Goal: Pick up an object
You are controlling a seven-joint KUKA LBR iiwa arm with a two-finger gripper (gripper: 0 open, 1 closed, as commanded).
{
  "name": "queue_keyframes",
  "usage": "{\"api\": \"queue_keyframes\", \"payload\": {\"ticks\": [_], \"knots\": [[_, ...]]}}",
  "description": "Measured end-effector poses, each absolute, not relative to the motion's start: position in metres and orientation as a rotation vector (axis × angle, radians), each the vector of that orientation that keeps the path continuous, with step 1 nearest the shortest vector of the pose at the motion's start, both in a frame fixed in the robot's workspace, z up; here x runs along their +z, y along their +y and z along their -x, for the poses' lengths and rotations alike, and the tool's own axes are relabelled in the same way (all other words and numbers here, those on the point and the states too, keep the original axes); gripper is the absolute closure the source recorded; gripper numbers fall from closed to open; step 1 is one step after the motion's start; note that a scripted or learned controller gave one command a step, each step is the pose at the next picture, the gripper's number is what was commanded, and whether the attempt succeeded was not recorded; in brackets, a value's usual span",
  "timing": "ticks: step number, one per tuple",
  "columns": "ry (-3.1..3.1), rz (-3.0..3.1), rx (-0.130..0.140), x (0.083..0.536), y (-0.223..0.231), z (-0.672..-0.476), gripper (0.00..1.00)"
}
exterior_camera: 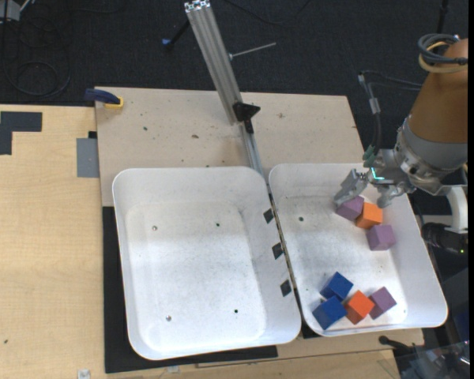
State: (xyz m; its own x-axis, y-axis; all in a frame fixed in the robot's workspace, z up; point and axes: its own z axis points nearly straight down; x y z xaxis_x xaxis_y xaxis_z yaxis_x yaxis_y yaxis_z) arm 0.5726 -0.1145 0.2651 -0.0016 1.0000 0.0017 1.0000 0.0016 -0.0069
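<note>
So the arm came in over the right bin, grey with that orange section up top, and its gripper was hanging low over the bin's upper part. The two fingers were spread apart, one grey finger on the side toward the left bin and the other on the far side, with nothing pinched between them as far as I could see. Right under the gripper sat a purple block, and an orange block was touching it on the side away from the left bin. Another purple block was just beside that orange one, a bit nearer the bin's lower edge. Down at the lower end of the same right bin there was a second little cluster: two blue blocks pressed together, a second orange block right next to them, and a small purple one touching that. The left bin sat alongside, sharing a wall with the right bin, with three small black clips along that shared edge. A slanted aluminium bar rose up behind both bins, and a blue-and-yellow clamp sat at the bench's back corner, well apart from the right bin.
</note>
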Motion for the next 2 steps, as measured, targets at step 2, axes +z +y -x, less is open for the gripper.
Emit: {"api": "queue_keyframes", "payload": {"ticks": [2], "knots": [[-2.211,2.221,0.008,0.211,-0.108,-0.577,0.0]]}}
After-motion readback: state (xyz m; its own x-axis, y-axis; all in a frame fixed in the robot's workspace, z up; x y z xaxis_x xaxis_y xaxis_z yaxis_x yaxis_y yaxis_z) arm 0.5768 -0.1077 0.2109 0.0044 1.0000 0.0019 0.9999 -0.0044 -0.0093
